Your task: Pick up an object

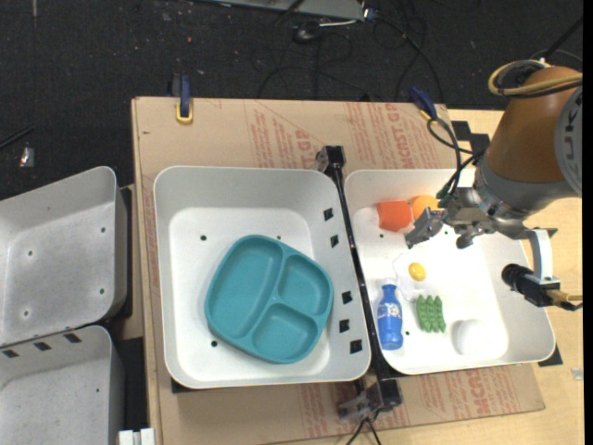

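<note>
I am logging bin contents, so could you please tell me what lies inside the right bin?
The right bin holds an orange block, a small yellow piece, a blue bottle, a green item and a white object. The tool covers part of the floor.

A robotics lab or test cell is indicated. A wooden board (278, 123) printed with red lettering is clamped at its far edge by blue-handled clamps (183, 98), and two white bins (176, 193) are set upon it. Loose cables (371, 26) are strewn over dark speckled carpet (74, 54) beyond, and spare white trays (56, 248) are stacked at the left.
</note>
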